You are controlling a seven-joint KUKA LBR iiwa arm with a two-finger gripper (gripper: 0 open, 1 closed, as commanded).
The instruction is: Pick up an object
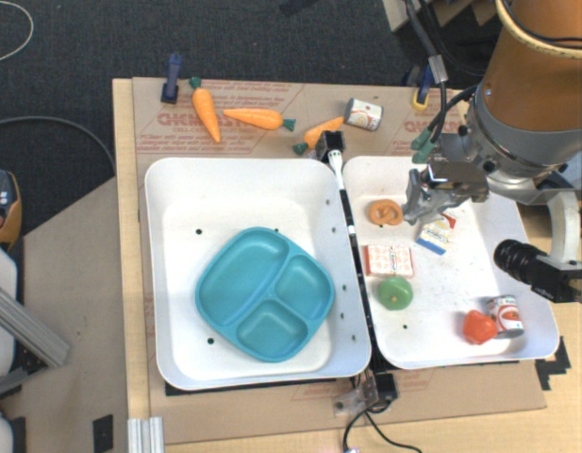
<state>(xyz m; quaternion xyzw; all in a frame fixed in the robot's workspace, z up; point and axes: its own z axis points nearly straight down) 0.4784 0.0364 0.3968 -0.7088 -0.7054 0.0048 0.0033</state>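
Metal gripper (424,206) in right bin (536,343), over small carton (436,235) w/ pretzel (386,212) beside; fingers' gap can't tell.

- The two bins (168,253) are plain white with small dark dots.
- The divided plate (264,293) is teal.
- The three carrots (207,113) are orange with green tips.
- The counter (130,159) is tan cardboard with faded red print.
- The round piece (386,212) is orange-brown.
- The flat box (388,260) is white with red marks.
- The ball (396,293) is green.
- The small can (505,315) is red and white.
- The lump (478,327) beside it is red-orange.
- The arm (540,55) is grey with an orange band.
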